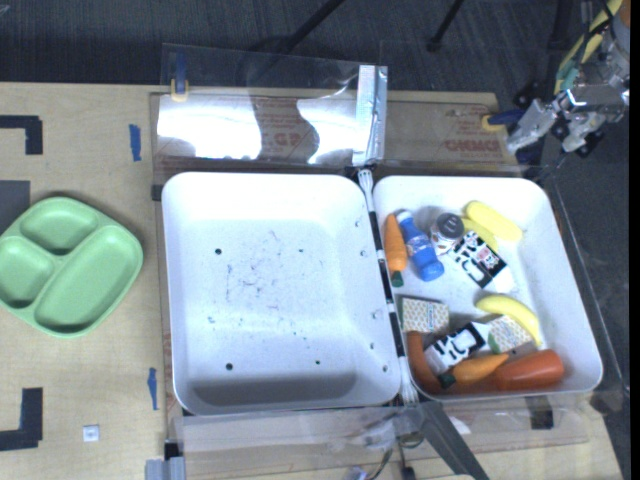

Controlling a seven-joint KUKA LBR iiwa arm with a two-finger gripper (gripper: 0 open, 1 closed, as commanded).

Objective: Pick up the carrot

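Fingers point(560, 118) sit up at the far right corner above the right white bin point(575, 268) — open or closed, cannot tell. Orange tapered carrot point(481, 368) lies well apart, near that bin's front edge, beside a red pepper point(527, 370) and yellow banana point(510, 313). Left white bin point(200, 208) — beside a green divided plate point(66, 265) on the wooden desk point(80, 118).

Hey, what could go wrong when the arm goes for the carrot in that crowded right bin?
1. Wrong pick: the carrot lies among look-alikes, with another orange carrot-like piece and a red pepper at the near end.
2. Wall clash: that carrot lies against the right bin's left wall, so a finger may strike the rim.
3. Knock-on: the blue bottle lies right beside it and could be nudged or grabbed along with it.
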